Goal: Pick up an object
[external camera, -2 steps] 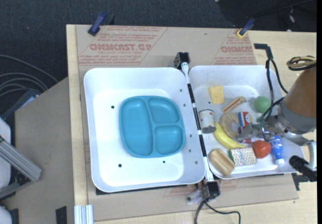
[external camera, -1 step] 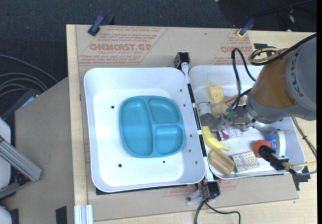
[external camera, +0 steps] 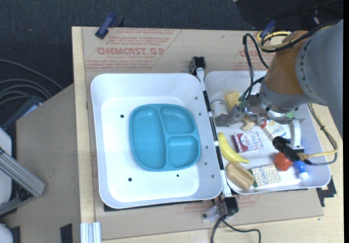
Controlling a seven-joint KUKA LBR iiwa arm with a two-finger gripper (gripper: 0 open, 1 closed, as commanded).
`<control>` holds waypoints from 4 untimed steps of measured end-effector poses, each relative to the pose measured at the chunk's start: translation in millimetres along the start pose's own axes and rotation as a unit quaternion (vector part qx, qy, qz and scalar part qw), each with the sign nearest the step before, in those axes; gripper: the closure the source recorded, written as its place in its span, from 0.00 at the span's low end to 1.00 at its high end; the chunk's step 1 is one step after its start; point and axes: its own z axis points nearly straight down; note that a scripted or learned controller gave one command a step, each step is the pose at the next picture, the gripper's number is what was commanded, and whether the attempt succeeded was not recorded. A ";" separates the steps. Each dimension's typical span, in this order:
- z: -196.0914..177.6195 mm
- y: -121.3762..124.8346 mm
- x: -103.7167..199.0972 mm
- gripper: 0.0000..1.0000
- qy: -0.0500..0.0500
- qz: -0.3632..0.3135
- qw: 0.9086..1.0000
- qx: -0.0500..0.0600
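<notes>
A: Quick pass. Two white bins on the tabletop (external camera: pixel 136 45). Left bin (external camera: pixel 109 182) has a blue divided plate (external camera: pixel 163 137), three sections, lying flat mid-bin.

B: Right bin (external camera: pixel 316 173)?

A: Cluttered. Yellow banana (external camera: pixel 231 149) along the left wall, curved. Just right of it a small red-and-white packet (external camera: pixel 247 141). Below the banana a tan round thing (external camera: pixel 240 176), bread roll maybe, at the front-left corner. Next to that a patterned flat box (external camera: pixel 266 175). Red ball-like item (external camera: pixel 282 161) and a small blue piece (external camera: pixel 301 170) toward the front right. Pale yellow chunk (external camera: pixel 233 99) near the back, a silvery can (external camera: pixel 218 108) beside the divider.

B: Arm?

A: Arm (external camera: pixel 305 67) comes in from the right, orange band above the wrist, hanging over the right bin's back half. Claw (external camera: pixel 238 116) is low over the clutter, between the can and the packet, above the banana's top end.

B: Open or closed? Holding anything?

A: Can't tell, too small and dark. No object visibly between the tips.

B: Other stuff?

A: Blue clamp (external camera: pixel 108 25) at the tabletop's back-left corner, cables (external camera: pixel 16 92) on the floor left.
</notes>
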 end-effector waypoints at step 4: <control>-101.8 40.9 76.4 1.00 0.006 -0.003 1.000 -0.001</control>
